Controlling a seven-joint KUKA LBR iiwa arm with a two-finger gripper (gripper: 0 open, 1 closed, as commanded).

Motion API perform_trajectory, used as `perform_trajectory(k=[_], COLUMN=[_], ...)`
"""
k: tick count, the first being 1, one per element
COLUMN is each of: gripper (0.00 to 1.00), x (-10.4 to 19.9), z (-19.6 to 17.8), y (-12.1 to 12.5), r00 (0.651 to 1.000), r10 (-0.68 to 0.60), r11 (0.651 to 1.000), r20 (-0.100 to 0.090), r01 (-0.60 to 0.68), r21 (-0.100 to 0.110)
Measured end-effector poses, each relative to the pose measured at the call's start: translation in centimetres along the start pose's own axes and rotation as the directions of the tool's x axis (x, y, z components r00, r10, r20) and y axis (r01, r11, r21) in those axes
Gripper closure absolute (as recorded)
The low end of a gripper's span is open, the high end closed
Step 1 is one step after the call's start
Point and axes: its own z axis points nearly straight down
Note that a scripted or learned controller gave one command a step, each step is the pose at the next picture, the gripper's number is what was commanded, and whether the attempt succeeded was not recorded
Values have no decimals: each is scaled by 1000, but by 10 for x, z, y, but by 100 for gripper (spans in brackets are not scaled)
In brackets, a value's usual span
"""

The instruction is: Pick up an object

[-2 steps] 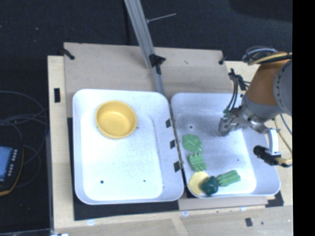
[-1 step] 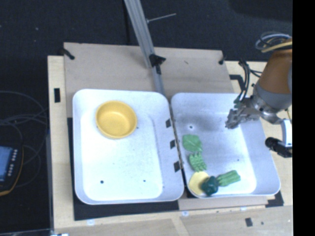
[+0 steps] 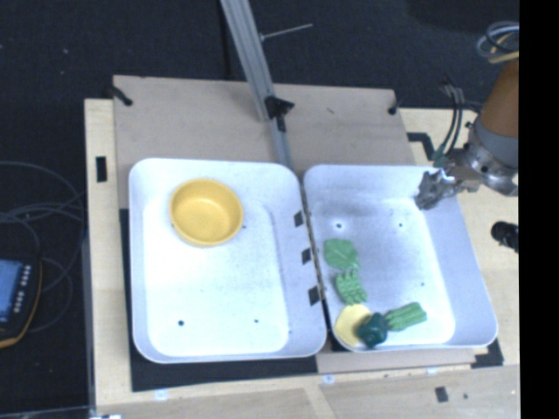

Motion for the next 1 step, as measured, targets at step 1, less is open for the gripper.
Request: perform_trajectory(k=[1], gripper=[100], x=[0], z=[-25], y=[1], r00=[1000], r10=[0], r11=[1000], r20=[-1], r01=[0], r21=[4])
